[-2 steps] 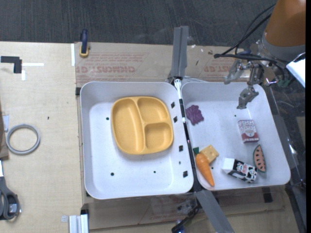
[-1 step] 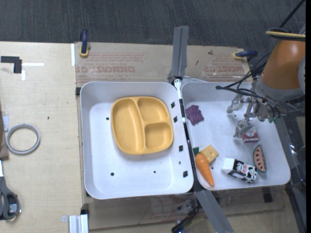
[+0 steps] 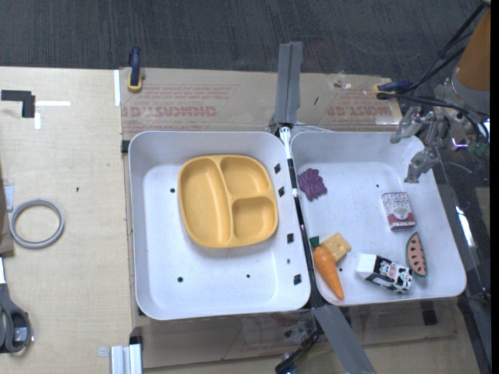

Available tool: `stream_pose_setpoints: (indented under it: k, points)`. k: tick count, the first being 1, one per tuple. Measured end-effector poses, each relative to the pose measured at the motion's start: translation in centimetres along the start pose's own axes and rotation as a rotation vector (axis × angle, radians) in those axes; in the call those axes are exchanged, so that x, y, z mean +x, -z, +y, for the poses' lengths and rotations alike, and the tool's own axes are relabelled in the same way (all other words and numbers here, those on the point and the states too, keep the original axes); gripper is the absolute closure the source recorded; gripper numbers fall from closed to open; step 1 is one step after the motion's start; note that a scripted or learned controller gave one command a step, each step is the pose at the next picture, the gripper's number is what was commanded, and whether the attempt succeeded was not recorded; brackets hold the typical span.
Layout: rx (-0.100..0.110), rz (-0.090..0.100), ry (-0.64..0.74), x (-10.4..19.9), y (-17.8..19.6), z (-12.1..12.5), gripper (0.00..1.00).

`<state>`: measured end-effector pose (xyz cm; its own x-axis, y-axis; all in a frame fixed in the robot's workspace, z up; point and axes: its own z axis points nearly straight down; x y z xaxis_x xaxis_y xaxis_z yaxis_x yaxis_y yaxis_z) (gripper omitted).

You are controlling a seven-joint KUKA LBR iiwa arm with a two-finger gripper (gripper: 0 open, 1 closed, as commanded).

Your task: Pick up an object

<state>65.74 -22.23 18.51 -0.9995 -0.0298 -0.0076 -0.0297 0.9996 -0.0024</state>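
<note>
The right bin [image 3: 366, 162] holds a purple grape bunch [image 3: 311, 183], a small red and white carton [image 3: 398, 209], a watermelon slice [image 3: 417, 254], a black and white cow-patterned box [image 3: 386, 271], an orange carrot [image 3: 328, 271] and a yellow cheese wedge [image 3: 336, 246]. My gripper [image 3: 413, 146] hangs over the bin's far right corner, above and apart from the carton. Its two metal fingers stand spread with nothing between them.
In the left bin [image 3: 156, 271] lies a yellow divided plate [image 3: 228, 199]. A grey tape ring [image 3: 35, 223] and scissors [image 3: 12, 326] lie on the bench at the left. A blue clamp [image 3: 135, 68] sits at the back. Cables trail behind the arm at the right.
</note>
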Motion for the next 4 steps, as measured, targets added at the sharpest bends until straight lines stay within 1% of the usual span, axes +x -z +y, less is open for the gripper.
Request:
stream_pose_setpoints:
  k: [1,2,3,4]
  points:
    - [-0.001,0.004,-0.299,3.2,-9.2,0.2,0.00]
    - [0.000,0.004,-0.362,11.3,2.9,0.3,0.00]
    - [0.002,0.005,-0.787,3.3,0.9,1.3,0.00]
    - [0.002,0.004,-0.819,2.7,3.6,0.2,0.00]
